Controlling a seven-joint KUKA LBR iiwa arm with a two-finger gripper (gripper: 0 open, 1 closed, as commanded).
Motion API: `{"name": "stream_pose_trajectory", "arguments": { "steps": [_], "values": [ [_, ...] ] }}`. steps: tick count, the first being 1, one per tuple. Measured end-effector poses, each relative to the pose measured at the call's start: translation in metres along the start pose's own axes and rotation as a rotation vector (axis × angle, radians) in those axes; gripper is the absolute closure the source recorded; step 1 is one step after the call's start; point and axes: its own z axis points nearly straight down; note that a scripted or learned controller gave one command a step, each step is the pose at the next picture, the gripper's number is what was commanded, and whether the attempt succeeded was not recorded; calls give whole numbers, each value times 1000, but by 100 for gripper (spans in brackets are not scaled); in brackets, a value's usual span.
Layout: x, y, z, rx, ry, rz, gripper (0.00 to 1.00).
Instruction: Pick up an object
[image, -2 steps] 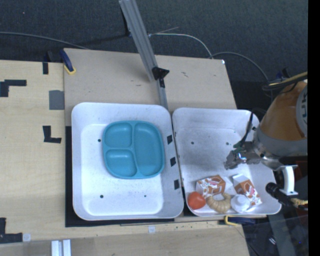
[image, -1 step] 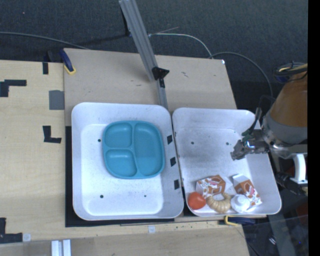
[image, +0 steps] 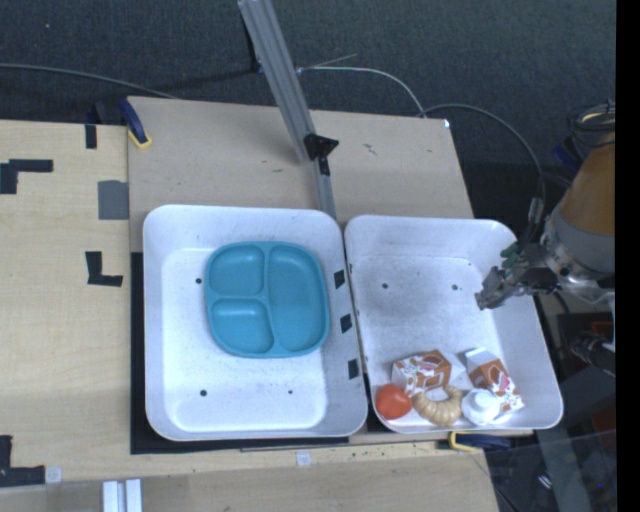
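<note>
While the desk (image: 250, 150) carries two white bins side by side, the left bin (image: 170, 400) holds a teal divided plate (image: 268, 299). The right bin (image: 420, 290) has its pickings crowded in the near corner: a patterned packet (image: 422, 371), another (image: 493, 377), a red ball (image: 393, 402), a tan curved piece (image: 438, 408), a white lump (image: 481, 406). The claw (image: 492, 293) hangs over that bin's far right edge, well apart from them, holding nothing; its opening I cannot tell. It should travel down toward the corner and pick an outer item. No writing is legible.

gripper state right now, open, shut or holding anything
Gripper: cannot be told; it sits over the right bin's right side, apart from the small objects at the near edge.
</note>
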Motion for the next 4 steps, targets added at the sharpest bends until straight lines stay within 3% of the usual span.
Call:
{"name": "stream_pose_trajectory", "arguments": {
  "steps": [4],
  "values": [
    [166,117,14,4,2,-3,100]
  ]
}}
